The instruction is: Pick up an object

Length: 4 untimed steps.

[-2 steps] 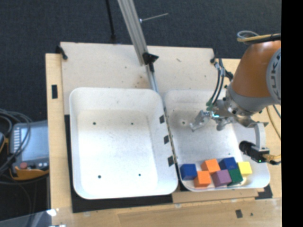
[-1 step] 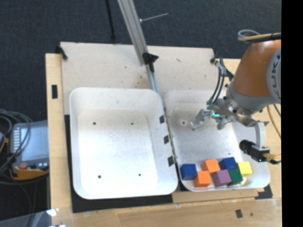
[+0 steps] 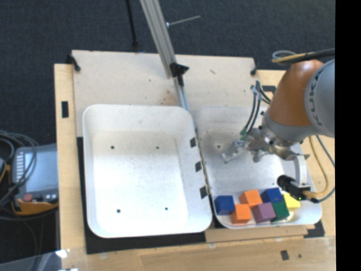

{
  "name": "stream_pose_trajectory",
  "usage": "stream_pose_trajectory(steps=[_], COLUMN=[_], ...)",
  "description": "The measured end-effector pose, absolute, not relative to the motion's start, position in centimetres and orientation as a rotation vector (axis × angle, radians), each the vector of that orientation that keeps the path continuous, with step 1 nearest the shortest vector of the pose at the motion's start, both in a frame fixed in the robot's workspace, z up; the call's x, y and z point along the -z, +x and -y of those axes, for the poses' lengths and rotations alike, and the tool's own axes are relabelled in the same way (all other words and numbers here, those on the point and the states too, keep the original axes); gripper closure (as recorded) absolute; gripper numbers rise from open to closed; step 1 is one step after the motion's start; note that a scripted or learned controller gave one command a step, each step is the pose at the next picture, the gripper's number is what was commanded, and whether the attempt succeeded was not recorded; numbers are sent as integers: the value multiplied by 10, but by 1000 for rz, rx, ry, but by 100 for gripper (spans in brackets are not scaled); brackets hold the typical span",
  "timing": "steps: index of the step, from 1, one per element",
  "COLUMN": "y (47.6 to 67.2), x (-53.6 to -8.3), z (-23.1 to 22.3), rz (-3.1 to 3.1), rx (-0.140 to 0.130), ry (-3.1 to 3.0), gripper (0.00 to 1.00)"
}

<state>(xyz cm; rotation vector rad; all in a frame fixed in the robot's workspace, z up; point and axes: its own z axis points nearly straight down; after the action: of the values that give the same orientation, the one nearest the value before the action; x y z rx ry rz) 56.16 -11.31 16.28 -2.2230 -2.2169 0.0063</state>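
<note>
Blocks (image 3: 256, 206) cluster in the right bin's (image 3: 217, 126) near corner; my gripper (image 3: 243, 151) hovers above bare floor, jaws parted, holding nothing.

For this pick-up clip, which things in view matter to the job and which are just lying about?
Job: gripper; right bin; the blocks in it: two blue, two orange, purple, green, yellow.

Lying about: left bin; aluminium rail; handheld pendant.

Fixed overhead camera, slanting onto bins (image 3: 141, 117)
</note>
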Motion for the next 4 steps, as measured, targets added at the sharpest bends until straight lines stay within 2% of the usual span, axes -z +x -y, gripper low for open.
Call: stream_pose_trajectory(steps=[1, 2, 3, 4], y=[558, 559, 560, 567], x=[-101, -98, -109, -160], z=[109, 110, 111, 103], rz=[2215, 2217, 2210, 2229], rx=[-8, 1, 6, 6], ry=[-2222, -2227, -2237, -2221], gripper=[0, 0, 100, 100])
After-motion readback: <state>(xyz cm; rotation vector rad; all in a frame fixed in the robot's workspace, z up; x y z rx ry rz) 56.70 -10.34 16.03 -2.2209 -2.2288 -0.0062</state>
